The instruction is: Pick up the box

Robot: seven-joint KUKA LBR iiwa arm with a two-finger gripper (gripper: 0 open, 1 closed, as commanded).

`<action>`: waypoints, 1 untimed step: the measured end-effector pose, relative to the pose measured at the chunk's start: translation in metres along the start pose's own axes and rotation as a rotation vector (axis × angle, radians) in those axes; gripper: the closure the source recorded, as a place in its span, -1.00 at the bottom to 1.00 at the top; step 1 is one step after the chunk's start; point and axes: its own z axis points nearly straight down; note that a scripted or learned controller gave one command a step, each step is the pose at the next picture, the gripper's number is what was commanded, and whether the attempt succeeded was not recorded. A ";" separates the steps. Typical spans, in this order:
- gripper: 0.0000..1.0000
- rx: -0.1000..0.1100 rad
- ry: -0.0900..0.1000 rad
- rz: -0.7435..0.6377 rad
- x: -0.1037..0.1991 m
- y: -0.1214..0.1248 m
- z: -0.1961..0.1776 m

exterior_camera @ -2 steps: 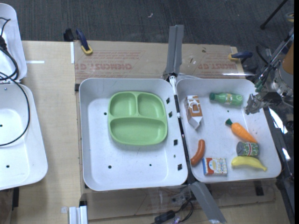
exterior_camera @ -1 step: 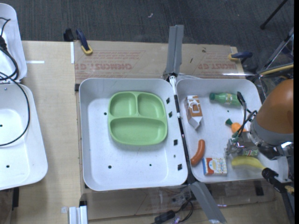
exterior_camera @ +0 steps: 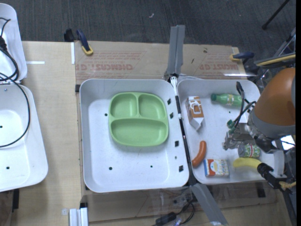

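Note:
A small orange-and-white box point(exterior_camera: 217, 167) lies flat near the front wall of the right bin point(exterior_camera: 217, 85). A taller brown-and-white carton point(exterior_camera: 195, 112) lies at the bin's left side, further back. My gripper point(exterior_camera: 233, 141) hangs low over the right half of this bin, right of and behind the small box and apart from it. It is close beside a green-labelled can point(exterior_camera: 249, 150). The arm's orange band point(exterior_camera: 281, 97) rises above the wrist and hides part of the bin's right side.
A green bottle point(exterior_camera: 227, 99) lies at the back of the right bin, a red sausage point(exterior_camera: 199, 153) at its left front, and a banana point(exterior_camera: 247, 163) by the can. The left bin point(exterior_camera: 94, 140) holds a green divided plate point(exterior_camera: 138, 119).

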 end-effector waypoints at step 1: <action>-1.00 0.002 -0.001 0.029 0.021 0.069 0.016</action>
